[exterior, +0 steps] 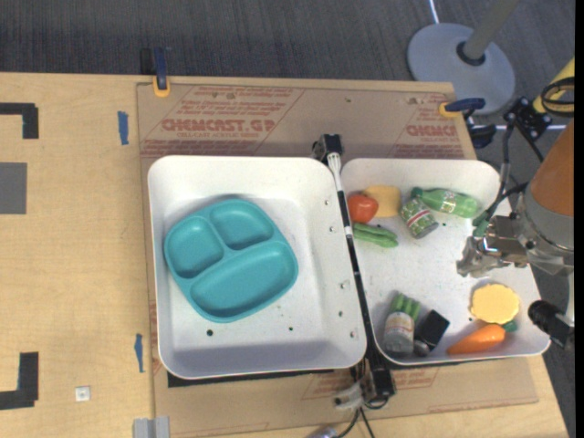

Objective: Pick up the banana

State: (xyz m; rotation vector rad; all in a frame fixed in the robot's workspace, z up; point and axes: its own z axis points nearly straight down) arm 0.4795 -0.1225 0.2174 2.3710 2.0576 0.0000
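Bench edge: pale wood point(64, 272) with black tape marks near left and blue tape tabs along the board's left side.
Board: brown sheet point(292, 121) under both bins, printed "CHEMCAST GP" in red, upside down from here, at its far left; a similar print at far right is partly cut off.
Near right bin corner: an orange carrot point(477, 338), a yellow round piece point(495, 303), a small black block point(432, 328) and a green-capped bottle point(400, 325) lying down.
Left bin: white tray point(173, 336) holding a teal divided plate point(230, 257).
Right bin: white tray point(429, 267) just beside the left one.
Gripper: point(482, 247) low over the right bin's right side; too blurred to tell whether it is apart or together.
Banana: yellow piece point(385, 199) at the right bin's far left, touching a red tomato point(362, 208); a green pod point(375, 235) lies just nearer.
Far right bin: a green bottle point(444, 203) and a green-and-red labelled can point(419, 218); label unreadable.
Room: dark grey carpet point(274, 16) beyond the bench, with a round grey stand base point(456, 57) at far right.
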